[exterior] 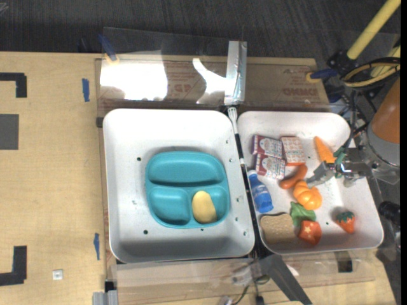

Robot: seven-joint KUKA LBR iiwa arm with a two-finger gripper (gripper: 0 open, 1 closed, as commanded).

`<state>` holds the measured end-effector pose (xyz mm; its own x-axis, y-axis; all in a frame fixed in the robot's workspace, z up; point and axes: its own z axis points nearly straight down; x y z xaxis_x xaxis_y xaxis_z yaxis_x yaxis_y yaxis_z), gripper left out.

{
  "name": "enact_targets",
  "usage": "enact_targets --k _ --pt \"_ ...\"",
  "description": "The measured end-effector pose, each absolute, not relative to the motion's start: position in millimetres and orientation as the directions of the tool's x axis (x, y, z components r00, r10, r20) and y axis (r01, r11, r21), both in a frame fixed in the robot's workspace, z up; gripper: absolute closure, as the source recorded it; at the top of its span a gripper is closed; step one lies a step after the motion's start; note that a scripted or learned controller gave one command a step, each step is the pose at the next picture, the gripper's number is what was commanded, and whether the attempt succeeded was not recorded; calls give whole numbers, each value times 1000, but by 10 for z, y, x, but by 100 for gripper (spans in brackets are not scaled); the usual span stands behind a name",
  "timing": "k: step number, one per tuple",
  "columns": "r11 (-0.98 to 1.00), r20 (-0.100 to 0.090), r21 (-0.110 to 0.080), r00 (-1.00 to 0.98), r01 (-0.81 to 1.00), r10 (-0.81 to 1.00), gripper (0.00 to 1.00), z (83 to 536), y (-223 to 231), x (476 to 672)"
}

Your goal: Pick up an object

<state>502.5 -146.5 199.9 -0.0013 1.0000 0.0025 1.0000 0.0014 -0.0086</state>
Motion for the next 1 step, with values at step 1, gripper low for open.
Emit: enact_targets --k 1 --pt "1 3 -9 -1 1000 1000 0 1999 -1465 5025"
